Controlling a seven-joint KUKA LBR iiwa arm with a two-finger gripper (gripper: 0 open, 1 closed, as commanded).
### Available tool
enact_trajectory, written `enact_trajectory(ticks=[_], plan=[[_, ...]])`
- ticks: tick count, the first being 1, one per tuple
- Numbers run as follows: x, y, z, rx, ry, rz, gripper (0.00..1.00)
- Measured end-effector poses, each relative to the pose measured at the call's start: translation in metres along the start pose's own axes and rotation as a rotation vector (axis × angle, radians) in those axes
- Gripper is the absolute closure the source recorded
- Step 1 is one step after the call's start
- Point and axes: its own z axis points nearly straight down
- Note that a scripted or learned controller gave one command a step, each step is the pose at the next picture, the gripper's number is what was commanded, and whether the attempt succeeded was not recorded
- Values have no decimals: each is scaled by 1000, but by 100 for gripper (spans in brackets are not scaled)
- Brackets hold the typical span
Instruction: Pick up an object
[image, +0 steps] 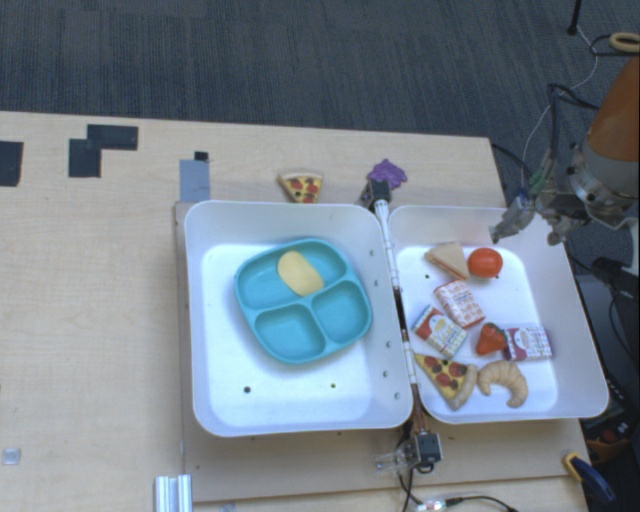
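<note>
The right bin (580, 330) holds several toy foods: a red tomato (485, 262), a sandwich wedge (449, 259), two small cartons (459, 302) (440, 332), a strawberry (490, 340), a pink-labelled carton (527, 343), a pizza slice (446, 377) and a croissant (504, 381). My gripper (533, 226) hangs over the bin's far right corner, just up and right of the tomato. Its two fingers stand apart, open, with nothing between them.
The left bin (215, 390) holds a blue divided plate (320, 335) with a yellow piece (299, 272) in its far compartment. Behind the bins on the bench lie another pizza slice (300, 186) and a purple toy (385, 175). Cables hang at the right.
</note>
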Motion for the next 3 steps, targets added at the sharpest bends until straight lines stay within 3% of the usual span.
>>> enact_trajectory(ticks=[1, 2, 3], plan=[[6, 14, 153, -3, 0, -1, 0], [6, 15, 141, -6, -1, -4, 100], [6, 15, 141, -6, -1, -4, 0]])
